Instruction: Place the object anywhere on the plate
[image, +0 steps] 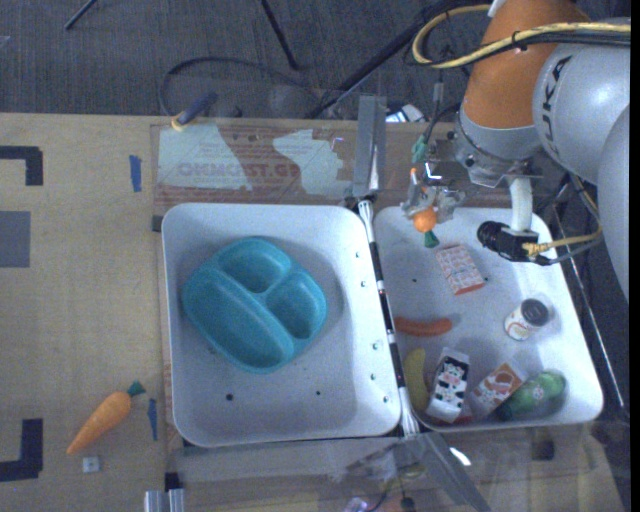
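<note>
My gripper (429, 207) hangs over the far left corner of the right bin (572, 300). A small orange toy carrot (426, 223) with a green tip sits between its fingers, tip pointing down, and seems to hang above the bin floor. The teal plate (256, 300), with three compartments, lies in the middle of the left bin (190, 225), well to the left of the gripper and across the bins' shared wall.
The right bin holds a pink-checked packet (460, 268), a red sausage (423, 325), a yellow banana (415, 372), a milk carton (450, 384), an orange carton (497, 386), a green item (540, 392) and a small can (527, 318). A larger carrot (100, 421) lies on the bench at front left.
</note>
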